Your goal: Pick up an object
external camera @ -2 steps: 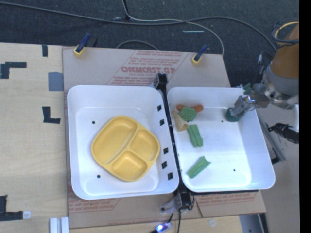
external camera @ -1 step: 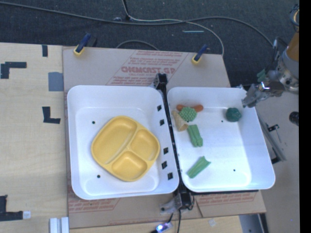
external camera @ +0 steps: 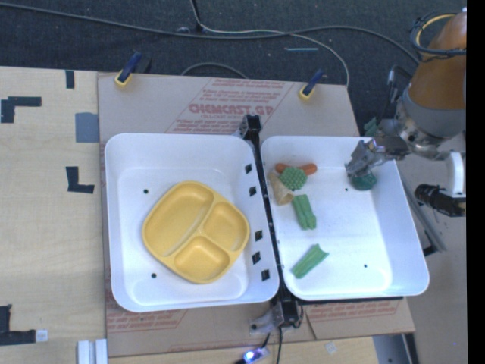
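My gripper (external camera: 362, 167) hangs over the back right part of the right bin (external camera: 379, 268), just above a small dark green object (external camera: 366, 180) that lies under its tips. Further left in that bin lie an orange carrot piece (external camera: 306, 168), a round green knobbly piece (external camera: 293, 178), a pale beige piece (external camera: 282, 194), a green ridged stick (external camera: 305, 211) and a green wedge (external camera: 309, 260) near the front. A yellow divided plate (external camera: 195, 230) rests in the left bin (external camera: 125, 203).
A black divider with clips (external camera: 260, 203) runs between the two bins. The bins sit on a brown cardboard sheet (external camera: 220, 105) held by blue and yellow clamps. Cables cross the dark floor behind. The arm's orange band (external camera: 443, 67) rises at the right.
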You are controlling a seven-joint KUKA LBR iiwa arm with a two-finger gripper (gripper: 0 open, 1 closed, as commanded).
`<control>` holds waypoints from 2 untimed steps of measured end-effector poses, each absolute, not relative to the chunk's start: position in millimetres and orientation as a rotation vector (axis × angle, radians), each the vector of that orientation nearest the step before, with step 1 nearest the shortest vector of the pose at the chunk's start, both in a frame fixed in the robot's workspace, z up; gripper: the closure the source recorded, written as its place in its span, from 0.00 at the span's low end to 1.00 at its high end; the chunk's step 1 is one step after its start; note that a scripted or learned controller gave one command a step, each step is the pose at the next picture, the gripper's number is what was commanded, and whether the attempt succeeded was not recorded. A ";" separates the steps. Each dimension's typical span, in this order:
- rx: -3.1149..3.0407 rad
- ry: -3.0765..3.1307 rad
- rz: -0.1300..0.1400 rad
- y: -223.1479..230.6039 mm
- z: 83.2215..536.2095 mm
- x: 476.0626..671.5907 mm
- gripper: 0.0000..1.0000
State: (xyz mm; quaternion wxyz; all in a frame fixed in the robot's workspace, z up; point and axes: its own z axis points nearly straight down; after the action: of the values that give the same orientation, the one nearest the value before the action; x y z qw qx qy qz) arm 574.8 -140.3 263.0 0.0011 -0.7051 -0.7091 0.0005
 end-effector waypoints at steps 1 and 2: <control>-2.215 -2.226 0.001 -87.9 264.8 565.3 1.00; -2.214 -2.227 0.001 -26.6 258.3 557.0 1.00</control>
State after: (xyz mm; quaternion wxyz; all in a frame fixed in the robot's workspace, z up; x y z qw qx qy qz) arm 557.0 -26.6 258.3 0.0006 -0.7050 -0.7092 0.0004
